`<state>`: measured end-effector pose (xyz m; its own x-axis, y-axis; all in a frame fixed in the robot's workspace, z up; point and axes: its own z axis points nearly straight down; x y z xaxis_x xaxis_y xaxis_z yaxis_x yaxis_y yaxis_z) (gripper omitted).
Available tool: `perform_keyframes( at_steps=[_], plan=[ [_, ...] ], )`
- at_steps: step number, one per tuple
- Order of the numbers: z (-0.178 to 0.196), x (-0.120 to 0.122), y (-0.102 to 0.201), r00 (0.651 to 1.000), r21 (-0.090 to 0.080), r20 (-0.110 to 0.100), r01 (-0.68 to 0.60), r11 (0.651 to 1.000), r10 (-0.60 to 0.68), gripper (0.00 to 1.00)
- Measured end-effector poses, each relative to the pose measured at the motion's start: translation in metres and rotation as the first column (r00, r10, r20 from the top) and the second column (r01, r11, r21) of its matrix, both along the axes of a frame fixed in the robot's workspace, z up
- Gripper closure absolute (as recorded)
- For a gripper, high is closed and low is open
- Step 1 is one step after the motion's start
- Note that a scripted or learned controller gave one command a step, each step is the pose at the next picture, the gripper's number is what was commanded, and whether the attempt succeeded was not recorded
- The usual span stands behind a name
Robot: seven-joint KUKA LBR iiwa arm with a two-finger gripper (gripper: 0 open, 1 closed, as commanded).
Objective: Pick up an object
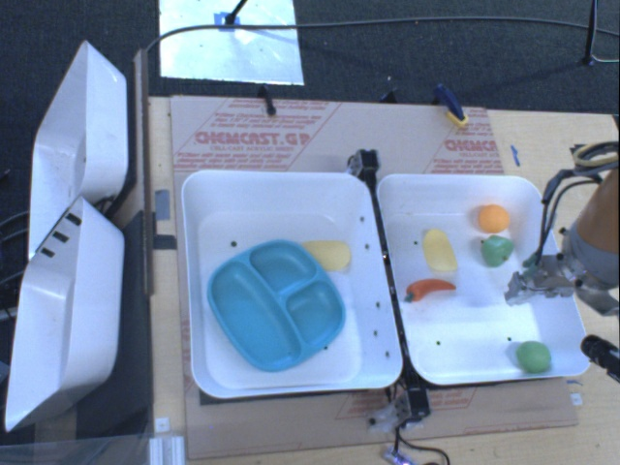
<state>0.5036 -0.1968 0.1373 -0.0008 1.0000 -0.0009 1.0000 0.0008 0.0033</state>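
The right bin (455, 187) holds an orange ball (493, 218), a green piece (496, 251), a yellow piece (439, 251), a red-orange carrot-like piece (429, 289) and a green ball (532, 356). My gripper (520, 290) reaches in from the right, over the bin's right side. It sits just below the green piece and above the green ball, with bare white floor under its tip. I see nothing held in it.
The left bin (281, 192) contains a blue divided plate (276, 303) with a yellow piece (327, 255) at its upper right. Two spare white bins (77, 231) lean at the far left. A cable (562, 187) loops over the right bin's right rim.
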Motion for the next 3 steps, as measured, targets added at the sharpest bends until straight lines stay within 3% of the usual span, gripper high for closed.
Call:
perform_keyframes(
  at_steps=[2, 3],
  plan=[
    [0.114, 0.005, 0.0, 1.0, 0.0, 0.001, 0.0, 1.0, 0.0, 1.0],
    [0.115, 0.007, 0.045, 1.0, 0.002, -0.002, -0.003, 1.0, 0.003, 1.0]
  ],
)
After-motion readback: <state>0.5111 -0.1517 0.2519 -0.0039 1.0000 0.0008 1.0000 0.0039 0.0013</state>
